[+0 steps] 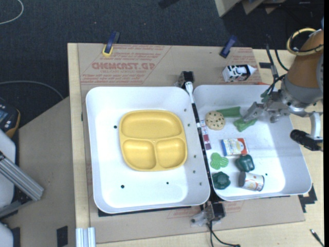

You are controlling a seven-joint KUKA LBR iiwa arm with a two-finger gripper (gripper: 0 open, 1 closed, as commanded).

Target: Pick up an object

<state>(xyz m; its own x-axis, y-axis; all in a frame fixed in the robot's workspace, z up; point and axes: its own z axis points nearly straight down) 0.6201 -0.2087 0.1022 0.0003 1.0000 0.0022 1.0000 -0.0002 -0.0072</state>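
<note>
The gripper (253,113) reaches in from the right bin's (288,181) right edge at a low slant, its metal fingers closed around one end of a long, flat green plastic piece (241,122), which tilts above the bin floor near the back edge. Behind it the grey arm (303,86) rises with its orange band. Just beside the piece lie a second green strip (227,111) and a round speckled cookie (215,120). Toward the front edge sit a small blue-and-white carton (235,146), a light green leafy shape (219,161), two dark green lumps (245,163), and a tipped can (251,181). The left bin (103,179) carries a smooth yellow three-compartment plate (152,139), with bare white floor around it.
</note>
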